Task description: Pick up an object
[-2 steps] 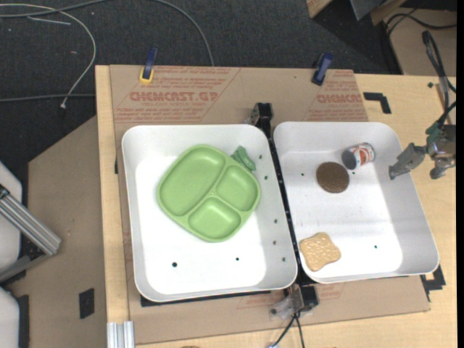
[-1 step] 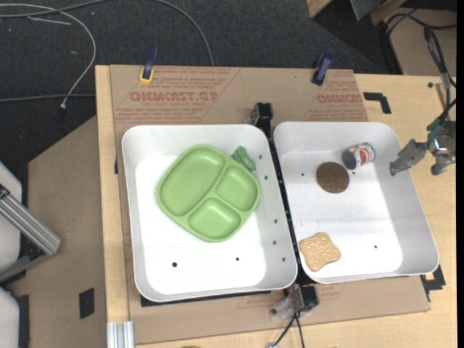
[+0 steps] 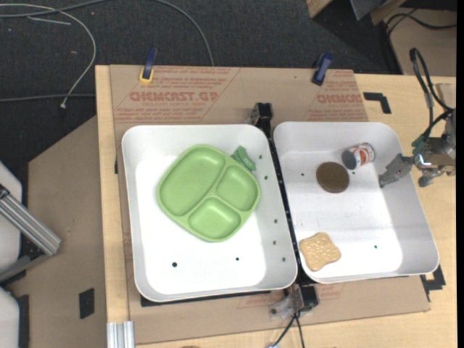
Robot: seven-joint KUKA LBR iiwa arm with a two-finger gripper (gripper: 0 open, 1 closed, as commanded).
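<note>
The right bin (image 3: 406, 259) holds three loose objects. A small can (image 3: 359, 155) with a red and white label lies on its side near the back. Just left of it and nearer lies a flat brown round disc (image 3: 333, 177). A tan cracker-like square (image 3: 320, 251) rests by the bin's front left corner. My gripper (image 3: 409, 174) hovers over the right bin's right rim, to the right of the can and apart from it. Its two grey fingers (image 3: 395, 171) stand spread, open, with nothing between them.
The left bin (image 3: 145, 259) holds a green divided plate (image 3: 209, 192), with a small dark green piece (image 3: 244, 158) at the plate's upper right edge. A raised divider (image 3: 279, 194) separates the bins. Cardboard and clamps border the back.
</note>
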